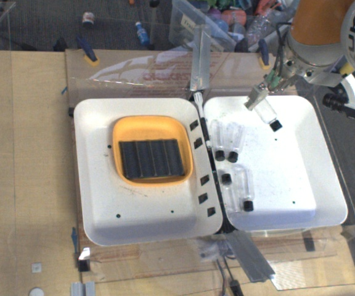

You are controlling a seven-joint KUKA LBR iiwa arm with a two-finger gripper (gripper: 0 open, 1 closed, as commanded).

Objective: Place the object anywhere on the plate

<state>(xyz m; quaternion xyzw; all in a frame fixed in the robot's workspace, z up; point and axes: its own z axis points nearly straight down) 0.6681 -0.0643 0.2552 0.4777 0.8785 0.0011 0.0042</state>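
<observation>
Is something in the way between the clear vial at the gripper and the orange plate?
Yes. The raised rims where the two bins meet cross the path, other vials lie beside them, and a black ridged block covers most of the plate.

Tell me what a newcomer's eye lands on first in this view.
First, the orange plate in the left bin, with a dark ribbed block lying on it. Next, the arm's gripper over the right bin's back edge, a clear black-capped vial at its tip. More clear vials lie along that bin's left side.
</observation>
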